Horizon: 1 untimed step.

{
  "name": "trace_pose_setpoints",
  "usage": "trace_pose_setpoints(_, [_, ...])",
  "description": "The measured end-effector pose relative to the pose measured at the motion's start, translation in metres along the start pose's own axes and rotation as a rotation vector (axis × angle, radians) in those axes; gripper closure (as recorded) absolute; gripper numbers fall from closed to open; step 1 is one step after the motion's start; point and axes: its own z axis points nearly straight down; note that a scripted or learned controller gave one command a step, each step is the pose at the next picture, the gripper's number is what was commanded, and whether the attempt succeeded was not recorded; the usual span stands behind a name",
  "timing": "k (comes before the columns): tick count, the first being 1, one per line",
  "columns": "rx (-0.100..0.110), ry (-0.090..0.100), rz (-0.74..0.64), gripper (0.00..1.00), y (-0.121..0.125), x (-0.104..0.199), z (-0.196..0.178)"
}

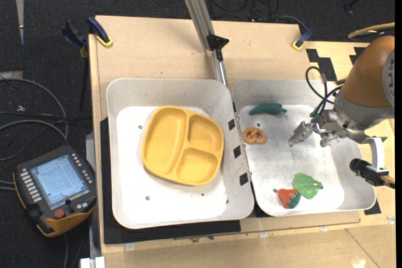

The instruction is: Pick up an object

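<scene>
near edge, left: teach pendant (55, 188) on the dark floor, grey-black case, orange trim, lit screen, cable trailing off left.
bench (157, 47): tan board, blue-yellow clamps at the far corners, silver pole rising from the far middle.
left bin (125, 198): shallow, white, rounded corners, matte.
left bin contents: one yellow tray (183, 145), smooth plastic, rounded, three compartments, sits about centre, nothing in the compartments.
right bin (352, 201): same white shallow type, touching the left bin along the middle seam, black tabs on that seam.
right bin contents: four small things, all lying flat, apart from my fingers.
red-orange toy (289, 198): near side of right bin, small, lumpy, bit of teal on it.
green piece (306, 185): light green, leaf-like, soft look, just right of the red-orange toy, touching or nearly so, can't tell which.
pretzel (254, 135): brown-orange, twisted loop shape, left part of right bin near the seam.
dark green item (267, 109): long, curved, pod-like, far-left of right bin, just beyond the pretzel.
my gripper (301, 134): metal-grey, over the middle-right of right bin, pointing left, right of the pretzel and well apart from it.
my jaws: nothing between them; how wide they stand I cannot tell.
my arm (370, 81): comes in from the right, orange band, black cables looped above the wrist.
</scene>
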Motion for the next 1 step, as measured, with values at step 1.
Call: trace_pose_setpoints(1, [-0.006,-0.002,0.000,1.00,0.0014,-0.0006,-0.0133])
